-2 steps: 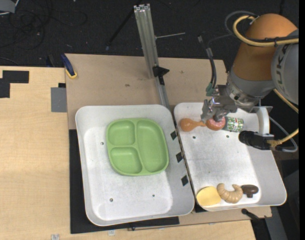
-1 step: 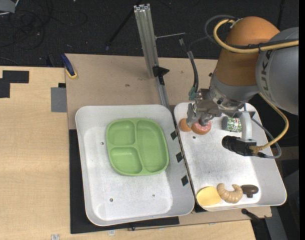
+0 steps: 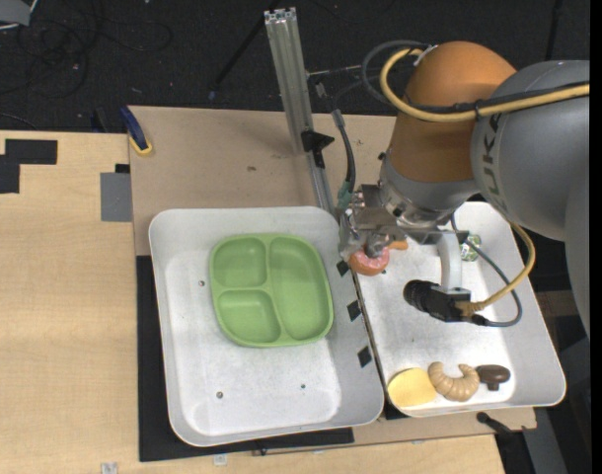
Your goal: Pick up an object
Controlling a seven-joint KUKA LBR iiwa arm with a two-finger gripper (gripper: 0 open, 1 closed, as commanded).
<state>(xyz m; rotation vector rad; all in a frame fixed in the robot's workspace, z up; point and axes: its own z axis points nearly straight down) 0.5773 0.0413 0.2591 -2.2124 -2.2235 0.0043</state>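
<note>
Nearest you, along the right bin's (image 3: pixel 498 334) front edge, lie a yellow disc (image 3: pixel 412 388), a curled tan toy (image 3: pixel 453 381) and a small dark brown piece (image 3: pixel 493 374). Your end effector (image 3: pixel 368 237) hangs over that bin's far left corner, and you cannot tell whether it is released or clenched. A pink ring toy (image 3: pixel 368 262) lies directly beneath it, so a pick there probably needs only a straight descent. The other 3 things sit well apart, toward you. A green divided plate (image 3: pixel 271 289) lies in the left bin (image 3: pixel 183 363).
</note>
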